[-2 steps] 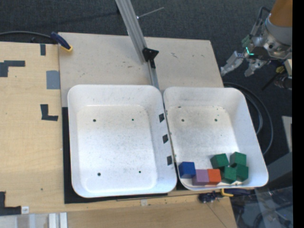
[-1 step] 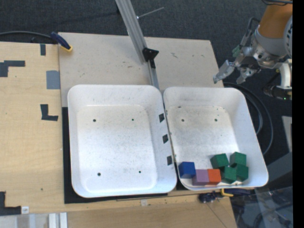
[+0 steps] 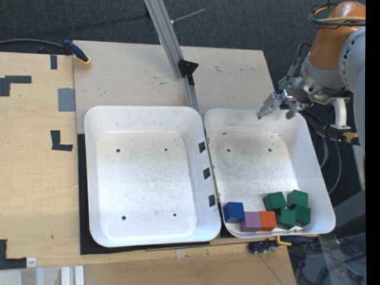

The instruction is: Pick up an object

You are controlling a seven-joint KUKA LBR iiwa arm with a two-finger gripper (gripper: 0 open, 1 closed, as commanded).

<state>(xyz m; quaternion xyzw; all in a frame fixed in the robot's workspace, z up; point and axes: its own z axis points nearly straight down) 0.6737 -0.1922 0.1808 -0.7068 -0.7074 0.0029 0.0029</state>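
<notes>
Several small blocks lie along the near edge of the right bin [image 3: 309, 153]: a blue block [image 3: 234, 211], a purple block [image 3: 253, 220], an orange block [image 3: 268, 219] and a cluster of green blocks [image 3: 289, 206]. My gripper [image 3: 276, 108] hangs over the bin's far right corner, well away from the blocks. Its two fingers are spread apart, with nothing between them.
The left bin [image 3: 95, 159] stands beside the right one. A slanted metal pole [image 3: 169, 34] runs down to the gap between the bins. A blue and yellow clamp [image 3: 77, 51] lies at the bench's far left. Cables hang by the arm at right.
</notes>
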